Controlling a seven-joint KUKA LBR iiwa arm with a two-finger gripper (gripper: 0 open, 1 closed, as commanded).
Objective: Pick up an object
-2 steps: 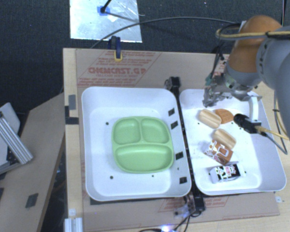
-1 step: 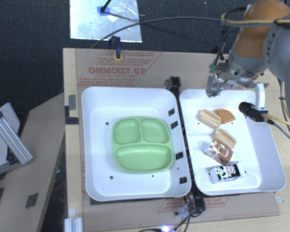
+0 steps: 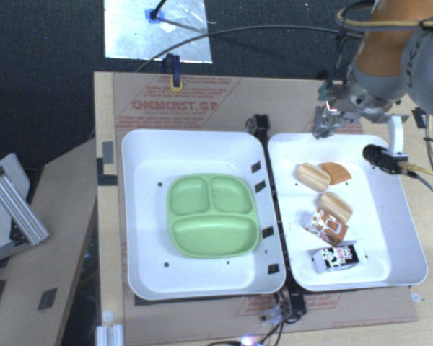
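Observation:
My gripper (image 3: 323,127) hangs above the far edge of the right bin (image 3: 397,222), with nothing seen between its fingers. In that bin lie a hot-dog bun (image 3: 312,176), a flat orange-brown piece (image 3: 337,171) just beside it, a second small bun (image 3: 335,205), a red-and-white packet (image 3: 326,227) and a black-and-white packet (image 3: 337,257). The nearest item, the hot-dog bun, lies a short way in front of the gripper.
The left bin (image 3: 141,193) holds a green divided plate (image 3: 213,215). Black clips (image 3: 259,125) sit along the seam between the two bins. Cardboard (image 3: 180,99) lies under both bins, and a foil sheet (image 3: 157,20) sits at the back.

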